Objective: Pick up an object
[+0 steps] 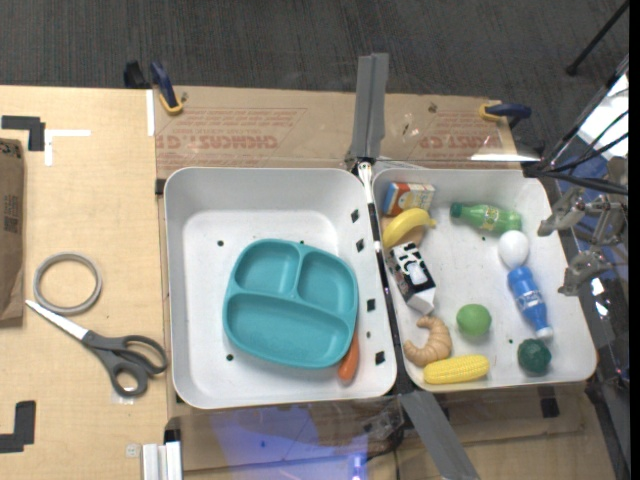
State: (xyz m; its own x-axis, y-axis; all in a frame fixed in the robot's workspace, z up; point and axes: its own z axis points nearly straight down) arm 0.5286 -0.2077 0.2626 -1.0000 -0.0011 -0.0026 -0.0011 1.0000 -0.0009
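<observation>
The right bin (pixel 560 363) holds several items: a banana (pixel 405 226), a small orange carton (pixel 410 196), a green bottle (pixel 487 215), a white ball (pixel 513 248), a blue bottle (pixel 527 301), a green lime (pixel 474 318), a dark green fruit (pixel 535 356), a corn cob (pixel 456 369), a croissant (pixel 432 339) and a black-and-white carton (pixel 412 273). My gripper (pixel 573 240) hangs over this bin's right rim, open, with nothing between its fingers. The blue bottle lies just left of it.
The left bin (pixel 190 218) carries a teal divided plate (pixel 290 305) with an orange carrot (pixel 348 361) at its lower right. On the bench to the left lie scissors (pixel 115 348), a tape roll (pixel 68 281) and a brown bag (pixel 10 228).
</observation>
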